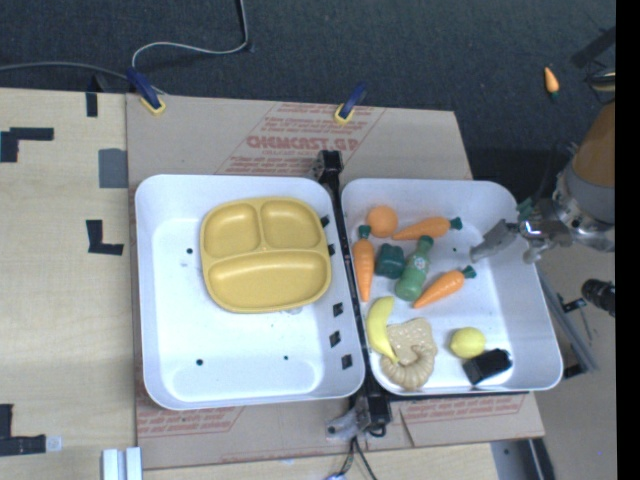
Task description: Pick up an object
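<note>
- While the gripper hovers over the right bin near its right rim, I cannot tell its finger state.
- Nothing's lifted: the nearest carrot lies in that bin, just left of the gripper.

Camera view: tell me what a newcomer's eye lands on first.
First the yellow tray, split into compartments, in the left bin. Then the bright toy food crowding the right bin: carrots, a banana, a lemon, a green bottle. The gripper hangs over that bin's right side, above bare floor.
</note>
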### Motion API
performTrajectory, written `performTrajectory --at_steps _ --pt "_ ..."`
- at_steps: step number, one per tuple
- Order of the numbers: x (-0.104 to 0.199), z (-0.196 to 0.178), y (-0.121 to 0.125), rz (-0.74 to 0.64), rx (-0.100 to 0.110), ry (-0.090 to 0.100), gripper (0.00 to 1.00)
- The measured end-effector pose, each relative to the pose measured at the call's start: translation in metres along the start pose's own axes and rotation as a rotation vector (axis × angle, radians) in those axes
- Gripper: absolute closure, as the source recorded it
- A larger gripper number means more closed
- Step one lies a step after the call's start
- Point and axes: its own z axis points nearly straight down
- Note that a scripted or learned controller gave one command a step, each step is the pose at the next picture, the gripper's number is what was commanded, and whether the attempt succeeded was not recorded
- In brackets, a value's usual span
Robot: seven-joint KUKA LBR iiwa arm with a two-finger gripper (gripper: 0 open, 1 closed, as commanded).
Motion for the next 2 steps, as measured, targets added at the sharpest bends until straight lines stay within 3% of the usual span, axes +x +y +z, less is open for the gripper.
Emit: performTrajectory --at_steps 1,2 --pt "-0.003 0.105 0.01 -0.001 -0.001 0.001 0.0" --pt "0.057 0.113 0.068 -0.002 -0.008 -0.001 0.0"
